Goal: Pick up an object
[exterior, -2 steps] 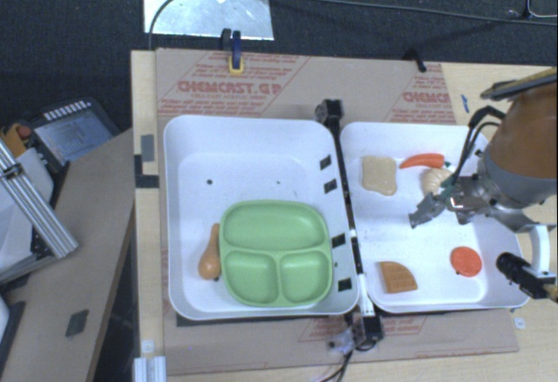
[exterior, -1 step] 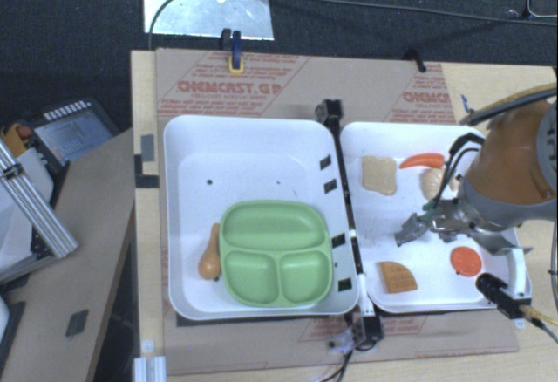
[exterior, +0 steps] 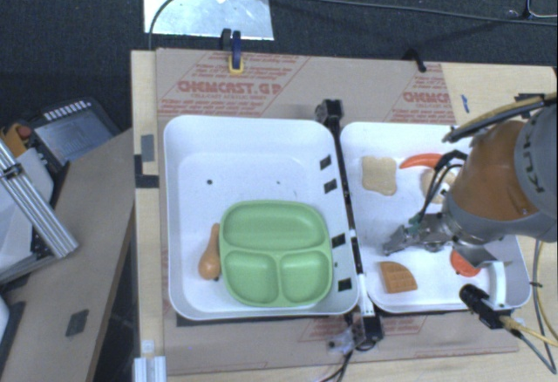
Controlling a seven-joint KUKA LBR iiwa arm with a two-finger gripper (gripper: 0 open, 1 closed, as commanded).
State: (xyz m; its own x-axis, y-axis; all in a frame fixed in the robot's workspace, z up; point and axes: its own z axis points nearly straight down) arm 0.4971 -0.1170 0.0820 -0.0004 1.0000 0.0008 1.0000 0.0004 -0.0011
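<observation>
My gripper (exterior: 403, 240) reaches into the right bin (exterior: 377, 213) from the right, low over its floor. Just below it lies a tan, cracker-like piece (exterior: 397, 276). A pale bread-like piece (exterior: 378, 174) rests toward the bin's far side. Beside that lies a thin orange-red piece (exterior: 421, 160), partly hidden by the arm. A red-orange object (exterior: 463, 264) peeks out under the arm at the bin's right. Nothing shows between the fingers.
The left bin (exterior: 196, 162) holds a green three-compartment tray (exterior: 274, 251) and a brown pear-shaped item (exterior: 210, 255) beside it. A black divider (exterior: 340, 188) runs between the bins. Cables cross behind the bench, and grey equipment (exterior: 61, 140) stands at the left.
</observation>
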